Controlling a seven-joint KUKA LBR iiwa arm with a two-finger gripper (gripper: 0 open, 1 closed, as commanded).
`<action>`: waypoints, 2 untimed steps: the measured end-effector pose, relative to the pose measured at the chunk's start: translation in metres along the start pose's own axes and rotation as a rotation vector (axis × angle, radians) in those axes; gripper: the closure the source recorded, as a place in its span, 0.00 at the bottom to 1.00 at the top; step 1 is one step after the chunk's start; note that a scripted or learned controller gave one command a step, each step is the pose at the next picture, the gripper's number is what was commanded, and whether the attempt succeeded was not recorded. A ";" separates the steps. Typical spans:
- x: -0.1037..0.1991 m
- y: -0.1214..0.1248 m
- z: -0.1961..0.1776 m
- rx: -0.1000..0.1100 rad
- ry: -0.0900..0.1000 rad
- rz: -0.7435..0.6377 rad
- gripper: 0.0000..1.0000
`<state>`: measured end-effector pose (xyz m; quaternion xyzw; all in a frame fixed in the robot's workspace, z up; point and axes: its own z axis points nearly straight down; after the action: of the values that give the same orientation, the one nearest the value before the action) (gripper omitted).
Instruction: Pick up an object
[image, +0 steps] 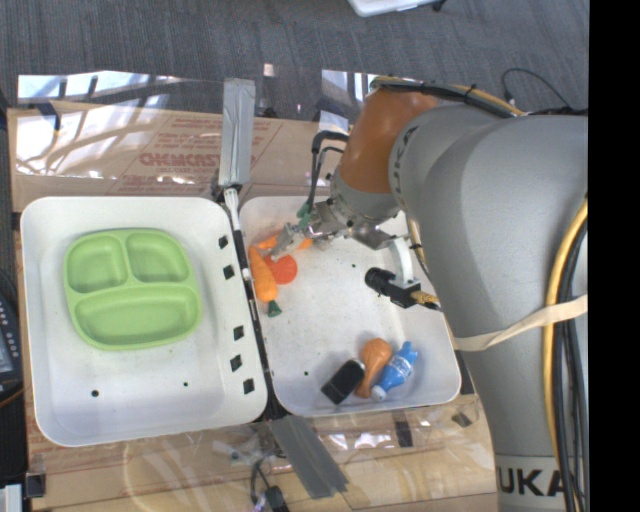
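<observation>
Camera view: two shallow white bins (40, 330) are seen. In the right one, the two-finger gripper (291, 240) is lowered over one orange plastic carrot (264, 280); its grip cannot be judged. Nearby are one black block (342, 381), one tan drumstick (375, 356), one blue bottle (396, 369).

The grey arm (500, 230) covers the right bin's (320, 385) far right corner and runs off the right edge. The claw (296, 238) is too small to tell how its tips stand. The orange toy (263, 275) beneath it is partly masked, and the black block (343, 381) overlaps the brown piece (375, 357).
</observation>
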<state>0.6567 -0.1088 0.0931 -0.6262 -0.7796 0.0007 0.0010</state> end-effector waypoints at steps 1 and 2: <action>0.009 0.002 0.000 -0.001 0.000 0.168 0.00; 0.012 0.002 -0.013 -0.002 -0.002 0.135 0.00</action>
<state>0.6566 -0.0969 0.1063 -0.6773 -0.7357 0.0004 -0.0005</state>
